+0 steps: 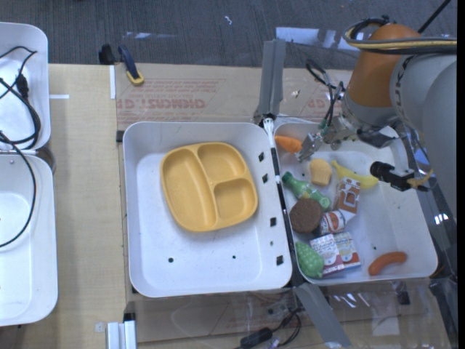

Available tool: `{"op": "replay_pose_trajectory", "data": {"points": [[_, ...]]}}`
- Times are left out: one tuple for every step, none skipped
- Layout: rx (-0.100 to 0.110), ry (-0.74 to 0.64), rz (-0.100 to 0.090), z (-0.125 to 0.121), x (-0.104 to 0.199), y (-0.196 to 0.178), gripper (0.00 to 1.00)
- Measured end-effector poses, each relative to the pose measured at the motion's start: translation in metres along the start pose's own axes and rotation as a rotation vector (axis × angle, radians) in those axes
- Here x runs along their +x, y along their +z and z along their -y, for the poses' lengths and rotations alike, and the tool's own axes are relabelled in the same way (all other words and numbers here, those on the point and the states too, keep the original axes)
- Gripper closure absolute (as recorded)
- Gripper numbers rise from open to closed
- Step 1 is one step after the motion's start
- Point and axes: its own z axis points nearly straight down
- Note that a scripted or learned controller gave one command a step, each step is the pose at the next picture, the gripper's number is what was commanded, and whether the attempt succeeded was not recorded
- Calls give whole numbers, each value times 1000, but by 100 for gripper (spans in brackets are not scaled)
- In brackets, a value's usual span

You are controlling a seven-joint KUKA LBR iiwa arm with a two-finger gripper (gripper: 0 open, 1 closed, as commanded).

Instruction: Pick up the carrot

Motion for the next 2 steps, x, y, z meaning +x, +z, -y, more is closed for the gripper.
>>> {"op": "replay_pose_trajectory", "data": {"points": [[3,0,-2,0,0,-10,100],[3,0,-2,0,0,-10,0]]}}
